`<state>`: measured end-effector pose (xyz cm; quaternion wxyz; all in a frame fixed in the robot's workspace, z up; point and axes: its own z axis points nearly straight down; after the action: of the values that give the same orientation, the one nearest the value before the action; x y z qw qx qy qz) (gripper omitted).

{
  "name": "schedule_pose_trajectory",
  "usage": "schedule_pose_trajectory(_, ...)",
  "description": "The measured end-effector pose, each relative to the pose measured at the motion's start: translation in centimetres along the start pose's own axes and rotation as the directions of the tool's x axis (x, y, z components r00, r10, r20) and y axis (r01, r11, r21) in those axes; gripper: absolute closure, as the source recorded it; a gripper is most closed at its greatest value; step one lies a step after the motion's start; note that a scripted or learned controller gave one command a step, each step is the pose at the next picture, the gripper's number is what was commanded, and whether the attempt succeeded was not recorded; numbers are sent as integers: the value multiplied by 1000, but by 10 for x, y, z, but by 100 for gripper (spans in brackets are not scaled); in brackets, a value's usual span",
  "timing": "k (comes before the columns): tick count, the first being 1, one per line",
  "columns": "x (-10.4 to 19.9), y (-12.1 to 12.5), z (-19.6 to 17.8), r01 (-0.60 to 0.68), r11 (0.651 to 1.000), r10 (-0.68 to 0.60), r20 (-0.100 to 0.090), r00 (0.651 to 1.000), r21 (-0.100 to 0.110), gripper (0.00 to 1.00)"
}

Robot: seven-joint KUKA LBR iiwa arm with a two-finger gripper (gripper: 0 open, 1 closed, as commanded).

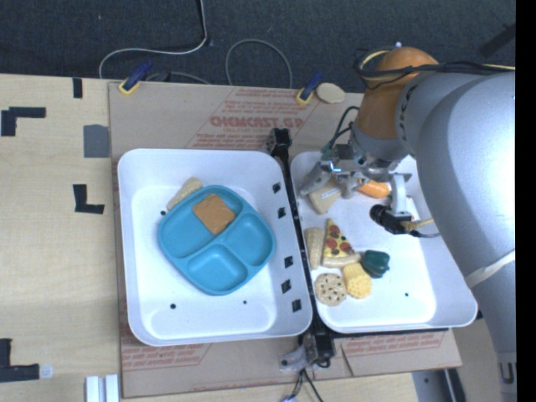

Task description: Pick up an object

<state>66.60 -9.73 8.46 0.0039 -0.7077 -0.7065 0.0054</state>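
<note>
- The tool (335, 174) hangs low over the far end of the right bin (419, 300) — if it is spread or pinching, one cannot tell.
- A tan wedge (323, 200) lies just beside it, an orange carrot (373, 188) near.
- A blue plate (219, 239) sits in the left bin (142, 249).

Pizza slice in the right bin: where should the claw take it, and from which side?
Probably straight down from above, since the pizza slice lies flat. Grip across its narrow pointed end, toward the bin's far side: the wide crust end is crowded by the cookie, the yellow piece and the green piece.
</note>
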Motion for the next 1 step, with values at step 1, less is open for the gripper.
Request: schedule_pose_trajectory(1,0,0,0,1,1000,-1,-1,1000,0,0)
